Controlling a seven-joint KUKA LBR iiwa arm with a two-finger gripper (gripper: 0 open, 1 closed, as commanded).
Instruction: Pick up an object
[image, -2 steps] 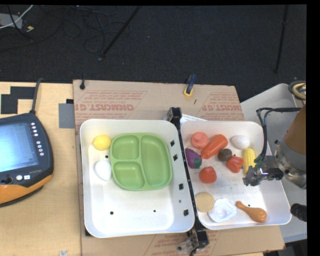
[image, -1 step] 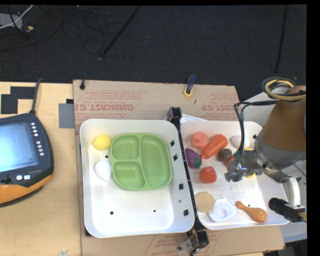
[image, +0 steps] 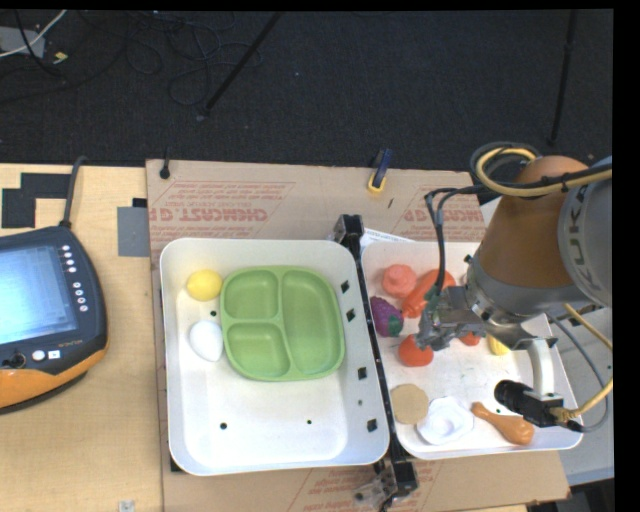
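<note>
A: Where is the gripper (image: 432, 330) now?

B: It is low over the right bin (image: 470, 395), in the upper left part. A red-orange object (image: 415, 350) lies directly under and a little in front of the tips, touching or nearly touching.

A: Are the fingers closed on it?

B: I cannot tell; the wrist hides the gap. A purple object (image: 386, 316) is just beside, to the left, so the descent should stay on the red one.
</note>
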